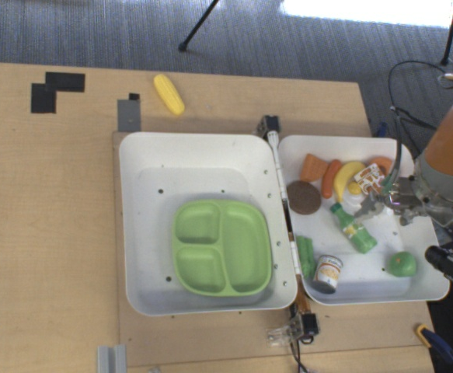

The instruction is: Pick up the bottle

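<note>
A: Located? Green bottle [353, 227] lying tilted in the right bin [436, 290], just below and left of the gripper [375, 199].

B: Finger state impossible to tell. Probably light, stiff, slick plastic; best pinched across the body, mid-length.

Arm [451, 142] is running off the right edge, mostly cut; gripper [375, 200] is blurring into clutter, finger state unclear; banana [349, 179] is lying partly hidden under it; can [328, 273] label is too small to read.
</note>
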Robot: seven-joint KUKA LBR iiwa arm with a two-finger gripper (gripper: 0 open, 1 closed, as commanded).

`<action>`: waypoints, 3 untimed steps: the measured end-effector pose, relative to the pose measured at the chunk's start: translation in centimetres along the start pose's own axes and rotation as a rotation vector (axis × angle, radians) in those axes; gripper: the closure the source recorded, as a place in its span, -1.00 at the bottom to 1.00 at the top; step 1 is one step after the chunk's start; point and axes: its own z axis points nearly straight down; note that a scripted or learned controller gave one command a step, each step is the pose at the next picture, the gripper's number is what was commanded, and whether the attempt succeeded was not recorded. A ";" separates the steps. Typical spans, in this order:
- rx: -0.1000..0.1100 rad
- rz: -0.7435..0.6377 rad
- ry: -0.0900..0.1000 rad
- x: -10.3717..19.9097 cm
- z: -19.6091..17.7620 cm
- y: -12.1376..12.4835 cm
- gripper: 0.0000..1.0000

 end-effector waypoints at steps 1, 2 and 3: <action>-0.004 -0.022 0.001 -0.4 9.1 0.6 -1.00; -0.008 -0.025 0.000 -0.4 8.2 0.9 1.00; -0.002 0.183 -0.001 3.1 -3.4 -3.6 1.00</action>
